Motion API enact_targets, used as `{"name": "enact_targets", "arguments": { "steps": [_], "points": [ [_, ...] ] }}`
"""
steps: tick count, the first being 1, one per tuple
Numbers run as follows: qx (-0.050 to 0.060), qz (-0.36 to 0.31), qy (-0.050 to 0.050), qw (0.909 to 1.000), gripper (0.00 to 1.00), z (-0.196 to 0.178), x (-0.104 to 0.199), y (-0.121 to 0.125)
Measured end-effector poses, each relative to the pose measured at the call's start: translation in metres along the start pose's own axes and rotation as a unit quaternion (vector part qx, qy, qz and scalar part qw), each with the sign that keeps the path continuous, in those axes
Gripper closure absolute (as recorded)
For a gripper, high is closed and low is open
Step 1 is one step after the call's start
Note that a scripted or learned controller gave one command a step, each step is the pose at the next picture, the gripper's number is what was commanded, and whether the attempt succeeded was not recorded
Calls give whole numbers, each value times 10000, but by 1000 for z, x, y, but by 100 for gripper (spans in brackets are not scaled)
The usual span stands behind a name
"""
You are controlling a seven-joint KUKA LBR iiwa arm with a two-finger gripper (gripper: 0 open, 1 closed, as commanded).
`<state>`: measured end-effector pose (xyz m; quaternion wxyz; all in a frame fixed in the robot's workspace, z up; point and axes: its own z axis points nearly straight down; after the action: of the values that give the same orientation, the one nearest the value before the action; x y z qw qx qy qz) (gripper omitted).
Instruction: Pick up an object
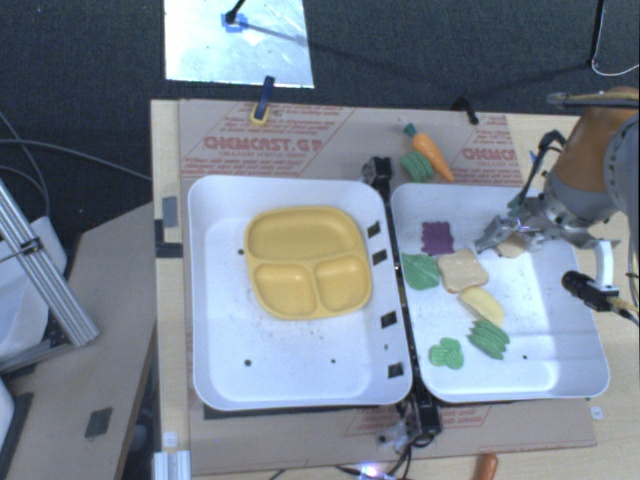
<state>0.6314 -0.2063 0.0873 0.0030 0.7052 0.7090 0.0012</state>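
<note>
Claw (503, 236) hangs low in the right bin (570, 368); whether it is open or closed, I cannot tell. Toy food lies close by: a purple piece (437, 237), a tan slice (462, 270), a yellow piece (483, 306). The left bin (215, 368) holds 1 yellow tray (305, 261). Both bins sit on brown cardboard (300, 140) over dark carpet (80, 58).

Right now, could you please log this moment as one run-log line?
gripper: low in right bin, over a pale item | grasp: unclear | yellow tray: left bin | carrot: outside bins
</note>
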Motion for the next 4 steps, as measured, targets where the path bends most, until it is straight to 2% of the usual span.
{"name": "enact_targets", "arguments": {
  "steps": [1,2,3,4],
  "points": [
    [-2,1,6,10000,0,2,0,25],
    [-15,-36,23,10000,0,-63,92,41],
    [24,33,5,10000,0,5,53,37],
    [-7,-41,40,10000,0,-105,171,-39]
  ]
}}
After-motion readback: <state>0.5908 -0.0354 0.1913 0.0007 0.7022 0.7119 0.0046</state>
